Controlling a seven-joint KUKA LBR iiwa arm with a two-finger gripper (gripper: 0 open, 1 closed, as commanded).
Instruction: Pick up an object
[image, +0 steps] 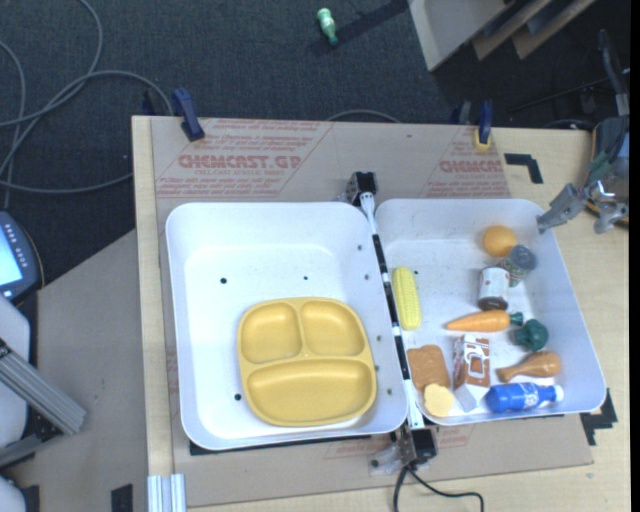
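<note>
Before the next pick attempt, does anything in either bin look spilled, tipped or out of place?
One small thing: the corn cob lies against the right bin's left wall, by the divider, apart from the other toy foods. The can lies on its side. The yellow divided plate sits flat in the left bin. Nothing looks spilled or damaged.

Two bins — one tray, nine foods
</note>
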